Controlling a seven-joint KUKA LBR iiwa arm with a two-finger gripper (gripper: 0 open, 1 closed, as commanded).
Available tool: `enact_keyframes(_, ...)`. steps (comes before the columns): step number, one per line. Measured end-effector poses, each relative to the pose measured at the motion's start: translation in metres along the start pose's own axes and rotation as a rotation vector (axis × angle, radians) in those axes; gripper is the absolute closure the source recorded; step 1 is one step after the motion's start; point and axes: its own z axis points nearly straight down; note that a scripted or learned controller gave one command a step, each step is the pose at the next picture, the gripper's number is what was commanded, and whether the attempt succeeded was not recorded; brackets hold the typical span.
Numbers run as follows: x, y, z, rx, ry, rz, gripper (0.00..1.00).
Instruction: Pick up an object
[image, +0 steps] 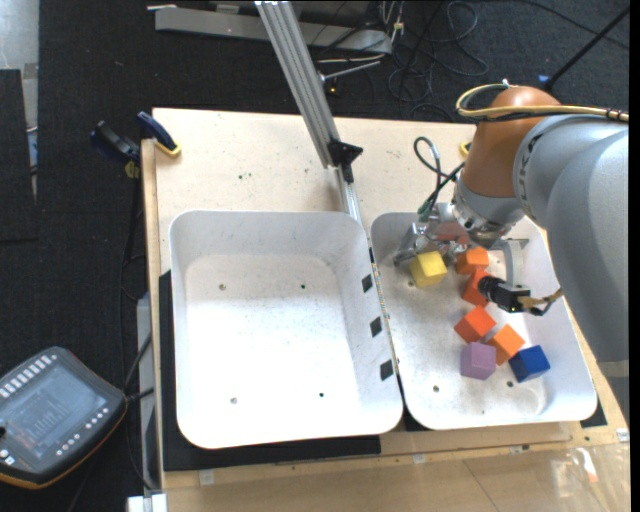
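No brand, label or writing can be read anywhere in the view. The gripper (432, 252) sits low over the far part of the right bin (560, 400), right at a yellow block (429, 268). The block lies just below the metal fingers, and it seems to touch them, but whether they are clamped on it or standing apart I cannot tell: the wrist and cables hide the tips.

The grey arm (570, 180) with its orange band reaches in from the right, over the right bin's far edge.

In the right bin, near and right of the yellow block, are other blocks:
- 1 orange block (472, 259) just right of the yellow one, and another (474, 289) a little nearer
- 2 orange blocks (476, 324) (508, 341) nearer still, side by side
- 1 purple block (478, 361) and 1 blue block (529, 363) nearest, close together

The left bin (190, 240) stands beside it on the bench (250, 160). A handheld control unit (50, 415) lies off the bench at the near left, and a blue and yellow clamp (135, 140) grips the far left corner.
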Motion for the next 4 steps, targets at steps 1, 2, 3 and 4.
enact_keyframes(1,0.000,0.002,-0.014,-0.007,-0.001,0.000,1.00)
enact_keyframes(2,0.002,0.000,-0.059,-0.010,-0.001,0.001,1.00)
enact_keyframes(3,0.008,-0.001,-0.104,-0.011,-0.001,-0.003,1.00)
enact_keyframes(4,0.010,0.000,-0.169,-0.013,-0.001,-0.003,1.00)
